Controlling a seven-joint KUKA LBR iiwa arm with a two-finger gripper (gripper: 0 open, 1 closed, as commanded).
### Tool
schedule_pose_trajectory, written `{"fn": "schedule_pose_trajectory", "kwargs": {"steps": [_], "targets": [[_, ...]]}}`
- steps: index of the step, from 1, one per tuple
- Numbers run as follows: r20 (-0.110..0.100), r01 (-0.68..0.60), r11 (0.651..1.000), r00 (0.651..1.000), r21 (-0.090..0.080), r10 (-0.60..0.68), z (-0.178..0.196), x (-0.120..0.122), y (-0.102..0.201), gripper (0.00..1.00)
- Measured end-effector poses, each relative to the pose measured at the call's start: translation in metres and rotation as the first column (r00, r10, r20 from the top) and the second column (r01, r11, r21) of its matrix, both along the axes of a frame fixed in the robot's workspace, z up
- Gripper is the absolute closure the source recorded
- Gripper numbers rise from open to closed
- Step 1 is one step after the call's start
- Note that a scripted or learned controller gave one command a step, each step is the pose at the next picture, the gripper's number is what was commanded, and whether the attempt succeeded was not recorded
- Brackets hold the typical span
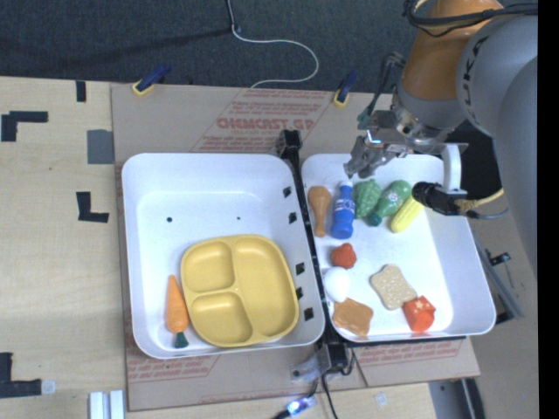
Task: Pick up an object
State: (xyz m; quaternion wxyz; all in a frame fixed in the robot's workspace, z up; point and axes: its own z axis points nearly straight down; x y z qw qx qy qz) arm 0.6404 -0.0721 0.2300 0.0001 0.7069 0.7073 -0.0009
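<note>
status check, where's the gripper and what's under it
Gripper low over right bin's far edge, nothing seen held. Blue bottle just below it. Green vegetables and corn crowd close beside.

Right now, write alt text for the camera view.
A grey robot arm's gripper hovers over the right bin, just above a blue bottle amid toy foods. The left bin holds a yellow divided plate and a carrot.

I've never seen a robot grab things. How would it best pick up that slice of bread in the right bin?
Probably from straight above, fingers closing across the bread slice's narrower width. It lies flat, with open floor around it, tomato piece nearest.
</note>
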Motion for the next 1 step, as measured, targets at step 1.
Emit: {"fn": "schedule_pose_trajectory", "kwargs": {"steps": [1], "targets": [[-0.001,0.001,1.0,1.0,-0.001,-0.001,-0.0112,0.0004,-0.0133,1.0]]}}
